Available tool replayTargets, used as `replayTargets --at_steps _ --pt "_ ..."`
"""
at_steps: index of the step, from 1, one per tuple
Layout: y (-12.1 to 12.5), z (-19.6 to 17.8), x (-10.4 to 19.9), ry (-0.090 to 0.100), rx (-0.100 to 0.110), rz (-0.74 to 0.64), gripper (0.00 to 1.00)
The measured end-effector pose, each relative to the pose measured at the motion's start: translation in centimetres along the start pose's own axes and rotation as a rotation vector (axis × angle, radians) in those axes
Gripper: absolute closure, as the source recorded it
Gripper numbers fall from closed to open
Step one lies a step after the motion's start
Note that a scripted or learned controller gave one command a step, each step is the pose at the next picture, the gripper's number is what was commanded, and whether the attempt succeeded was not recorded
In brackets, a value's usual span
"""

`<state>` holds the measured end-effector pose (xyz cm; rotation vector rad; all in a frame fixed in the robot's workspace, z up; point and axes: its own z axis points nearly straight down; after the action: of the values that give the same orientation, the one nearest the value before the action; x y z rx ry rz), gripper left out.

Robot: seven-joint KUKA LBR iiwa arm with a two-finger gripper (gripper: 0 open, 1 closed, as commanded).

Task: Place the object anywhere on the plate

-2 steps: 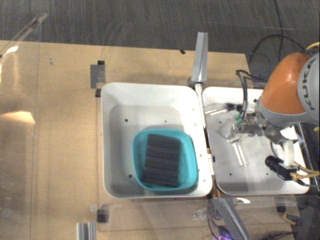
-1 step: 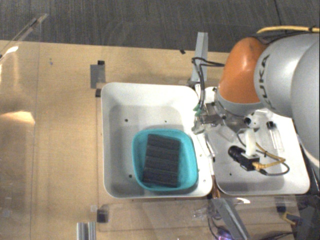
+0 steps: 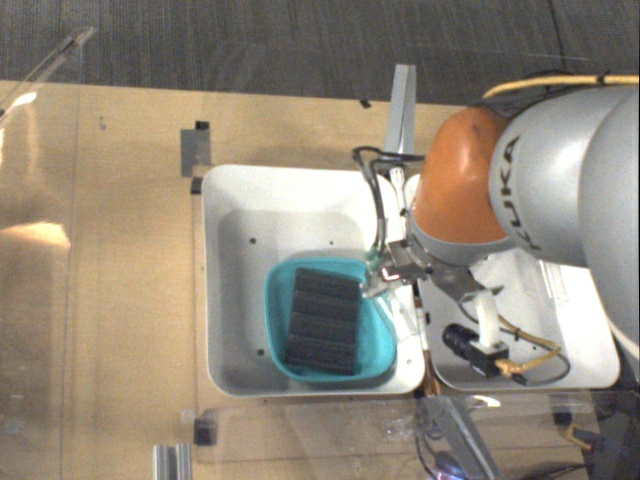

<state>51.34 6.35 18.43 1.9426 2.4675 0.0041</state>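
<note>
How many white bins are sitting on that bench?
2: the left bin holds a teal plate bearing a dark ridged block; the right bin lies partly under the arm.

One fixed camera above my worktop, looking down at a slight slant. Far edge of the worktop and a strip of dark carpet sit at the top of frame. Left bin is near centre and fully in frame; right bin is lower right, mostly covered by my arm, which enters from the right and sits close under the lens. Medium range, both bins covered.
</note>
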Motion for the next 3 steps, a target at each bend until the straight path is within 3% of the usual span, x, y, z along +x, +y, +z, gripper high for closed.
replayTargets --at_steps 1,2,3 --pt "0.0 0.0 0.0 0.0 0.0 0.001 0.0" --pt "-4.2 -0.6 -6.9 -0.001 -0.002 -0.038 0.0" --pt "-4.0 -1.7 -6.9 -0.003 -0.009 -0.04 1.0"
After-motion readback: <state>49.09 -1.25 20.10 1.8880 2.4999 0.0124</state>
